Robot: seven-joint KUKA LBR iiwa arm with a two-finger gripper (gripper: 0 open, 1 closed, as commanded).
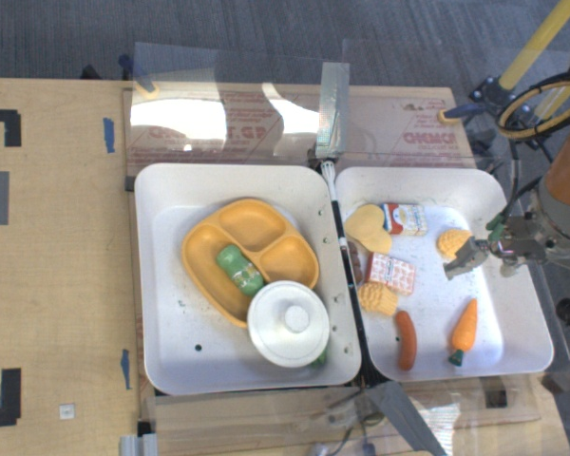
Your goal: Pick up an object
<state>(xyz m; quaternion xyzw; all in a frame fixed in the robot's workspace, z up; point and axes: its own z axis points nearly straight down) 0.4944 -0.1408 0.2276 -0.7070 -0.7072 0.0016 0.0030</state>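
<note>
Overhead: gripper above right bin.
Fingers spread, holding nothing; carrot near bin's right edge.

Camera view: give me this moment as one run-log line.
hand: over right bin, nothing between fingers | nearest: corn cob | carrot: lying in bin | pick: not yet done

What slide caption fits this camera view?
Gripper hovers over right bin of toy food, near the carrot; yellow plate sits left.
</note>
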